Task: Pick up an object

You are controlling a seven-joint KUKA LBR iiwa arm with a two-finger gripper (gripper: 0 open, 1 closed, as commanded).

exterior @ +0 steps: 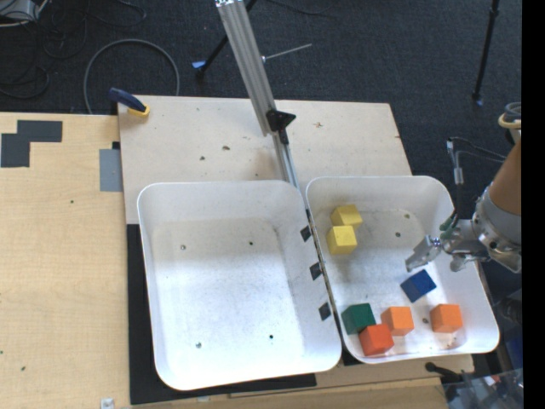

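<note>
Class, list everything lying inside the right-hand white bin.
Inside the right bin: two yellow blocks, a blue block, a green block, and three orange blocks. The gripper covers a bit of the bin's floor.

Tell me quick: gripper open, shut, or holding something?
Two-finger gripper: fingers' state cannot be told; it sits above the small blue cube in the right white bin, with nothing visibly between its fingers.
</note>
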